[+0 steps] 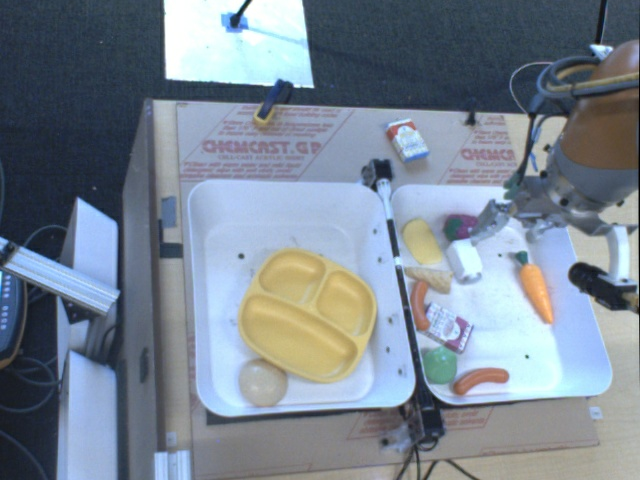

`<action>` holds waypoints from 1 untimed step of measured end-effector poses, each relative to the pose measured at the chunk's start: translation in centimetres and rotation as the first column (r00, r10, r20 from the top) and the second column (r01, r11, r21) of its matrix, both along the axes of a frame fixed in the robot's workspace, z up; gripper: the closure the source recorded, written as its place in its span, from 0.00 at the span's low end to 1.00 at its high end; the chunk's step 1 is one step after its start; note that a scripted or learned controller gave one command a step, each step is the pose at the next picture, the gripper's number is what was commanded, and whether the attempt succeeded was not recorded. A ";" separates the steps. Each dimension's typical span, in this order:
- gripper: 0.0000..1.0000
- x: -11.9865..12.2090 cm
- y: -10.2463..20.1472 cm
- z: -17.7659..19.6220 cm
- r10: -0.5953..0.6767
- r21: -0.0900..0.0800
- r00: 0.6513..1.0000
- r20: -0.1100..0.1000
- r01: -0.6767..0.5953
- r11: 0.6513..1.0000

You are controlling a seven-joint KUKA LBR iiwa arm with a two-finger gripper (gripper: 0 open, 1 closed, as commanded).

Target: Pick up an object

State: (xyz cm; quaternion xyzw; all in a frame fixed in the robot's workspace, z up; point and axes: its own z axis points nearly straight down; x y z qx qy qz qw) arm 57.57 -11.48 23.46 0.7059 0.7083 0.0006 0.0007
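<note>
White cylinder [464, 261] in right bin [580, 368], just below end effector [487, 223], finger state indiscernible

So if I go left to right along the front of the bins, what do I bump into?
Cream ball → yellow divided tray → green ball → sausage, in the right bin.
</note>
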 end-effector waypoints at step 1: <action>0.00 5.1 3.1 -6.0 0.001 0.000 1.000 -0.001 -0.001 1.000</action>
